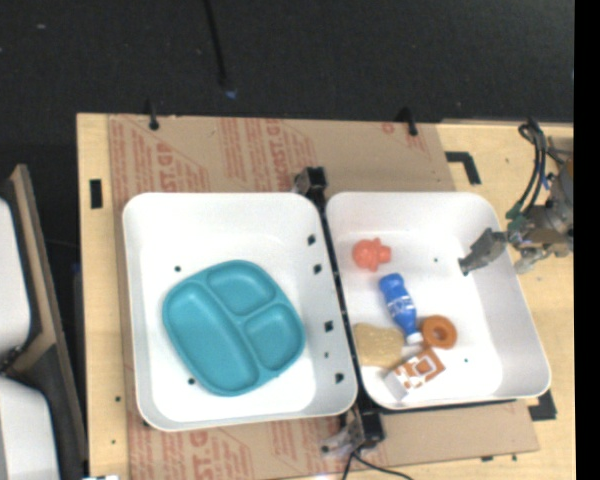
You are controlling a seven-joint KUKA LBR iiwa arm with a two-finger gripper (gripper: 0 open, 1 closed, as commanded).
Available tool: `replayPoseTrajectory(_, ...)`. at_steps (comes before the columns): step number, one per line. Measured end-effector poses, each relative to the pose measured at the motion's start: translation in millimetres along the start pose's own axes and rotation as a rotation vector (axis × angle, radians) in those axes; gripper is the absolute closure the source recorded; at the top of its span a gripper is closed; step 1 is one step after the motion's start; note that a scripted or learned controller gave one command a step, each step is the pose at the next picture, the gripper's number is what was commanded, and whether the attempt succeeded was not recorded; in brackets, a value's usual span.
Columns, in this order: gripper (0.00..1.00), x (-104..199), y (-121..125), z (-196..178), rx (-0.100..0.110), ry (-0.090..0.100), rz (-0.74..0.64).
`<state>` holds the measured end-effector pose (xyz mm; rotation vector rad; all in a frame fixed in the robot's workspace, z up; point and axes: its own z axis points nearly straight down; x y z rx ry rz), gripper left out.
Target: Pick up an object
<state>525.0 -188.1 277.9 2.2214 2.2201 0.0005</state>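
One blue bottle (399, 306) with an unreadable white label, right bin (500, 363).

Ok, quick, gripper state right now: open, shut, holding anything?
Gripper: at the right edge of the shallow white right-hand bin, above bare floor; open or closed cannot be told. Nothing visible in it.

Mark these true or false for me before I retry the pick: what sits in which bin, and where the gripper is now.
1. The teal divided tray lies in the left bin. True.
2. The blue bottle lies in the left bin. False: it lies in the right bin.
3. The gripper is over the right bin's right side. True.
4. The orange ring is between the gripper's fingers. False: it lies on the bin floor, apart from the gripper.
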Motion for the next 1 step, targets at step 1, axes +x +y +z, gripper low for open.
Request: replayPoseTrajectory(1, 0.0, 4.9, 51.2, 11.2, 0.002, 0.001, -0.002)
